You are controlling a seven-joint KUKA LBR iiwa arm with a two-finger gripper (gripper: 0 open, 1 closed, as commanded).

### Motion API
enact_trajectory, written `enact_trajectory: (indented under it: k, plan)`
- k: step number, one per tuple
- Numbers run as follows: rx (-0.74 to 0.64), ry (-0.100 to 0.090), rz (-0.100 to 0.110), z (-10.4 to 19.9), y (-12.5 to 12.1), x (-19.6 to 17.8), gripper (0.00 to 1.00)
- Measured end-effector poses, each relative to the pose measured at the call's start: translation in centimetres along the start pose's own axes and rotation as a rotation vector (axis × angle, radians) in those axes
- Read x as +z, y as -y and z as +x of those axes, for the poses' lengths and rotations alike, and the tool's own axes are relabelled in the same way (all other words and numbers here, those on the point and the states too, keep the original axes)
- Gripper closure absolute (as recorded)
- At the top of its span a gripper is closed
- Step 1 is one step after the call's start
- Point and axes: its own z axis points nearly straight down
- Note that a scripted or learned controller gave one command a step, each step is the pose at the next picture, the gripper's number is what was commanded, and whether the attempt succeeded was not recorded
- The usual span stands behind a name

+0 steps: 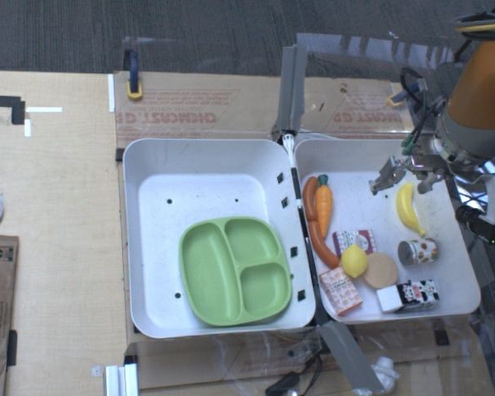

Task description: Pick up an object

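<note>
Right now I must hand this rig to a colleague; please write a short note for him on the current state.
Tool: above the right bin, just over the banana's top end; nothing seen held.
Right bin: banana, carrot, lemon, small can, small cartons.
Left bin: green divided plate.
Done: nothing lifted yet.
Left: grasp one object, probably the banana, and lift it.

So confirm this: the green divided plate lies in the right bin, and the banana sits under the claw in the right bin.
Not quite. The camera view shows the green divided plate in the left bin, not the right one. The banana does sit under the claw in the right bin.
</note>
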Motion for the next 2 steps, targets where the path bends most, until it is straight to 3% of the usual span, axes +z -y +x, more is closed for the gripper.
enact_trajectory:
  k: [1,2]
  plan:
    - [0.138,0.0,0.001,-7.8,0.7,6.0,0.0]
    - [0.075,-0.011,-0.001,-7.1,-1.6,12.4,0.0]
